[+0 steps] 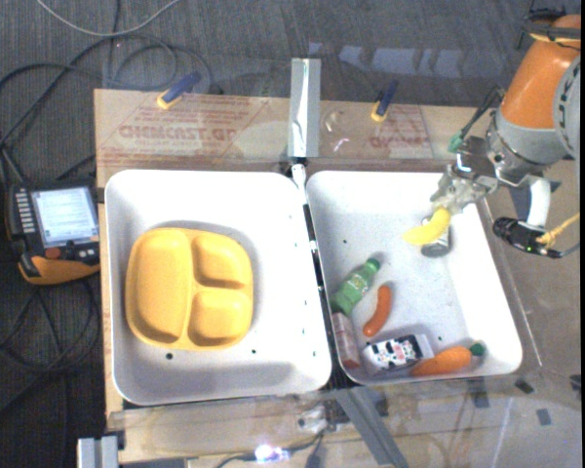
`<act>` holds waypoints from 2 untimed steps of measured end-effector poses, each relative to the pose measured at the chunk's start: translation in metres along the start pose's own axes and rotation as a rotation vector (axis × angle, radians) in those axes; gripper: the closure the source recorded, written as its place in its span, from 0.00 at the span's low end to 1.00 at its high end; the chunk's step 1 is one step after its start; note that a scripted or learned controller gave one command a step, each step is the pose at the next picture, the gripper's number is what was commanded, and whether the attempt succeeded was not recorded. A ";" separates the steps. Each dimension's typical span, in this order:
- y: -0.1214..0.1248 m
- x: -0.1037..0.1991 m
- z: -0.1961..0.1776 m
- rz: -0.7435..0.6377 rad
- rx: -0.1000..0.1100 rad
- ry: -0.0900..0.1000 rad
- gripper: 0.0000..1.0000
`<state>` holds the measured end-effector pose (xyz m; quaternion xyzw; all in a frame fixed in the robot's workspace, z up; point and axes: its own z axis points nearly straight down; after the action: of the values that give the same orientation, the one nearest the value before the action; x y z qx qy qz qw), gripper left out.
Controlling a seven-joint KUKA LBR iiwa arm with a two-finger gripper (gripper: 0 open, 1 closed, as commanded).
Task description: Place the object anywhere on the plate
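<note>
1. Currently my gripper (447, 206) grips the banana (427, 229) between its fingers, over the right bin (487, 300).
2. Yellow plate (188, 286) lies at nine o'clock, in the left bin (117, 261).

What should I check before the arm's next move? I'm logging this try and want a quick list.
1. Banana at the hand: ok, it hangs just below the hand, above the right bin.
2. Grip firm: cannot tell, the contact is too small to see.
3. Plate in the left bin: ok, it lies flat.
4. Plate compartments free: ok, nothing lies in them.
5. Path over the divider: ok, nothing stands in the way.
6. Bottle, sausage and carrot: ok, they lie apart from the hand.
</note>
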<state>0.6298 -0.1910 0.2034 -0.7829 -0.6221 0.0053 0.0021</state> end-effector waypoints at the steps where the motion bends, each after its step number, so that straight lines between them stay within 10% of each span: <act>1: -0.039 0.063 -0.026 -0.321 -0.002 0.005 1.00; 2: -0.049 0.135 -0.027 -0.271 -0.002 0.004 1.00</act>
<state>0.6125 -0.0482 0.2306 -0.6919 -0.7220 0.0026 0.0033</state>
